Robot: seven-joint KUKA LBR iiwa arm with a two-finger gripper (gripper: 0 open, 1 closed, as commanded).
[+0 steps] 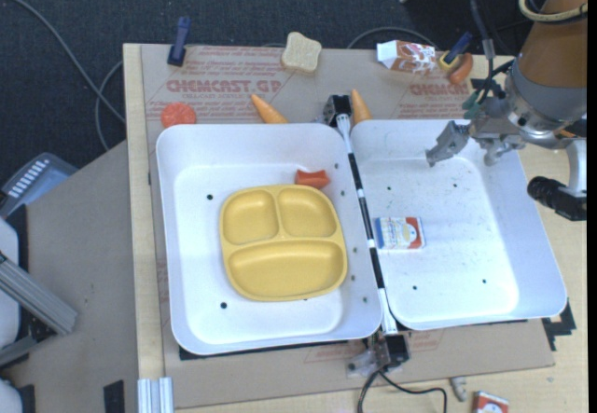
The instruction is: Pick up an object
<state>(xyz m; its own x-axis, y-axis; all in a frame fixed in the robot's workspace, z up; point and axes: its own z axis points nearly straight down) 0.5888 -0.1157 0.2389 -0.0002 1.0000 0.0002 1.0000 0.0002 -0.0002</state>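
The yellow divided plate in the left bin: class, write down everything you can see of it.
The yellow divided plate is a rounded rectangle, plastic by the look of it, with three hollows: two small ones at the far side and one long one at the near side. It lies flat, right way up and slightly turned, on the floor of the left white bin. Nothing lies in it. A small orange piece sits just beyond its far edge; whether they touch is unclear.

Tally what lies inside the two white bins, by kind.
Yellow divided plate: 1, left bin
Small orange piece: 1, left bin, just beyond the plate
Small carton: 1, right bin, near the divider
Total: 3
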